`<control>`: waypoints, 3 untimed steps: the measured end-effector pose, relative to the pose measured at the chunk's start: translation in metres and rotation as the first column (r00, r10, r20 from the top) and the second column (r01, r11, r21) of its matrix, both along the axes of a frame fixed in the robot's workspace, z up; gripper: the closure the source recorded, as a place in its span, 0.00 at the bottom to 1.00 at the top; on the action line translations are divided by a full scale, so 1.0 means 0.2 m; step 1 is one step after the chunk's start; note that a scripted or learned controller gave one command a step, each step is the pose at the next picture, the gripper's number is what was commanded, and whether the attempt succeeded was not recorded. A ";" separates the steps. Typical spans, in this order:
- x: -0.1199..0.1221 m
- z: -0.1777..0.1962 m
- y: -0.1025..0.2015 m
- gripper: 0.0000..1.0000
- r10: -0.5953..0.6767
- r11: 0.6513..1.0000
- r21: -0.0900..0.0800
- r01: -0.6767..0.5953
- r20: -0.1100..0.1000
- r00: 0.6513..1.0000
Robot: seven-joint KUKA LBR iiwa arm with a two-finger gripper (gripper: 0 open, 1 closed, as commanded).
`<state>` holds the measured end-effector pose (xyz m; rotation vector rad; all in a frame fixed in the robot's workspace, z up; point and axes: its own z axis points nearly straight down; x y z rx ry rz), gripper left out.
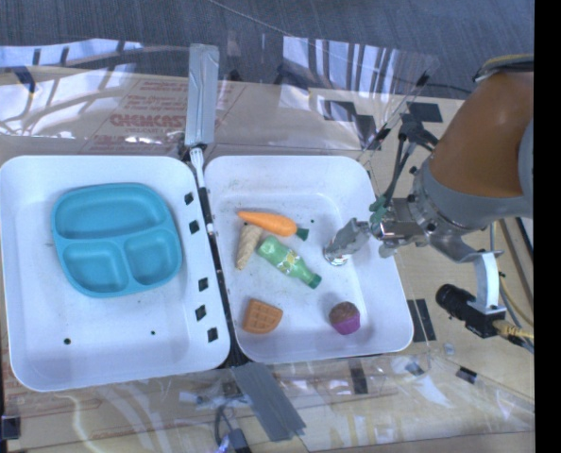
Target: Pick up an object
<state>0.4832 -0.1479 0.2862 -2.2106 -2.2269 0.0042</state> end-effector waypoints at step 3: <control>0.29 -0.94 0.10 1.00 0.005 1.000 0.000 -0.005 -0.004 1.000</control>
